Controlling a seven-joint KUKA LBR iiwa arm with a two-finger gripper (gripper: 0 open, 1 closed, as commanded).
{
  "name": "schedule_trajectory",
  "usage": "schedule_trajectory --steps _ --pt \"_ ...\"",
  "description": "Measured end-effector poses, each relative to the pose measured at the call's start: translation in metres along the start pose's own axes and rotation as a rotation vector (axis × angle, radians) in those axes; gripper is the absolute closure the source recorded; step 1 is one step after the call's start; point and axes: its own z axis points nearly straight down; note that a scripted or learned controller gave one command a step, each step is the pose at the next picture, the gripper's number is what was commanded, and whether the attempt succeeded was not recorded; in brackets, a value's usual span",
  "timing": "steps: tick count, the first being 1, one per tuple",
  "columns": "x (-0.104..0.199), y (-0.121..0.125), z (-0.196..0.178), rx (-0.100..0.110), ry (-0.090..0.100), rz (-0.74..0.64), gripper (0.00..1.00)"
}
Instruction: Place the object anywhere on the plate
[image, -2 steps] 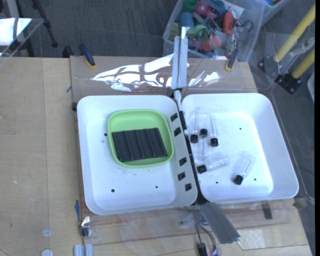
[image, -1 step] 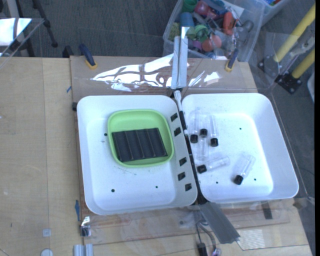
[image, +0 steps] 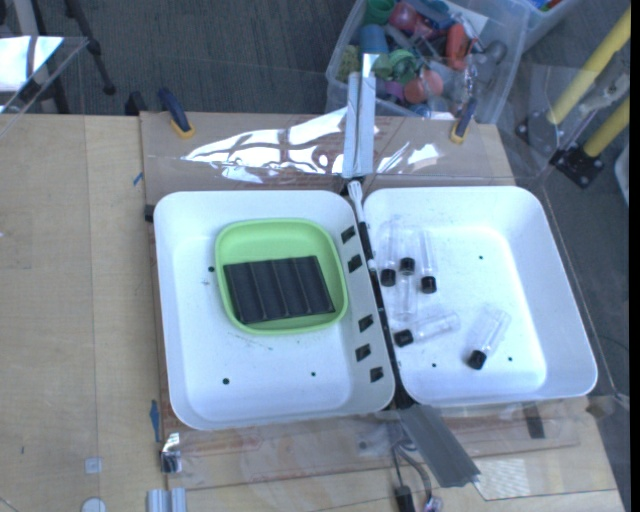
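A green square plate (image: 238, 243) sits in the left white bin (image: 190, 330). A dark ribbed rectangular block (image: 278, 289) lies flat on the plate, covering most of its middle. In the right white bin (image: 530, 260) lie several clear plastic vials with black caps: a cluster (image: 406, 270) near the bin's left side, one (image: 424, 329) lower down, and one (image: 486, 339) towards the front right.
A metal divider with black clips (image: 362, 300) runs between the two bins. A clear box of colourful items (image: 430, 50) stands behind the bins. Crinkled clear plastic sheet (image: 300, 150) lies at the back of the bench. Bare wood (image: 70, 300) stretches to the left.
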Motion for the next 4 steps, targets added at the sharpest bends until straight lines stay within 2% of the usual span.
schedule_trajectory --steps 4 --pt "0.0 0.0 0.0 0.0 0.0 0.0 0.0"
